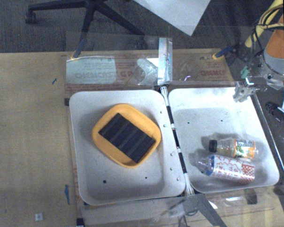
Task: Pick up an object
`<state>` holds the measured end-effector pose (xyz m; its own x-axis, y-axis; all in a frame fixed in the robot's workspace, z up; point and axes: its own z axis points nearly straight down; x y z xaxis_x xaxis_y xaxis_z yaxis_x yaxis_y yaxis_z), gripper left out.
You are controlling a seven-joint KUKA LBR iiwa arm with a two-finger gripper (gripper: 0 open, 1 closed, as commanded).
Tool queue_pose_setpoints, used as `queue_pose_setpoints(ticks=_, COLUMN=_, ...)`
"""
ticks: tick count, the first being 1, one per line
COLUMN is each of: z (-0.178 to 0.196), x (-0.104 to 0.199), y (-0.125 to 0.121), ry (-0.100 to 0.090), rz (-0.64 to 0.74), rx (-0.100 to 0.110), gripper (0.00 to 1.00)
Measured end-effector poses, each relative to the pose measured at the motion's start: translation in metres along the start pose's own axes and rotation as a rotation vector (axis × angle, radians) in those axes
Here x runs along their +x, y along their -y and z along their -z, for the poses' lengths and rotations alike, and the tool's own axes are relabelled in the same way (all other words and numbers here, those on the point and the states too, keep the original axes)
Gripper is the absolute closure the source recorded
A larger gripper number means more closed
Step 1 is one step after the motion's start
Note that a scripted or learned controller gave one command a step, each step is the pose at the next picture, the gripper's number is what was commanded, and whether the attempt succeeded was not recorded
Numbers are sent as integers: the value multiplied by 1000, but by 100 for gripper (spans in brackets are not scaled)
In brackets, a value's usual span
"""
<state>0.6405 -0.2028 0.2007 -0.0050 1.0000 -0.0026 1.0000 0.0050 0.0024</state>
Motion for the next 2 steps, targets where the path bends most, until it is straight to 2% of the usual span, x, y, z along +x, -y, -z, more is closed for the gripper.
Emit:
queue_pose_setpoints(ticks=1, z=-36, x=9, y=31, ry=-3, rz=111, rx=4, gripper=0)
queue_pose_setpoints(ticks=2, z=-80, x=-18, y=97, ry=-3, rz=236, rx=1, gripper=0)
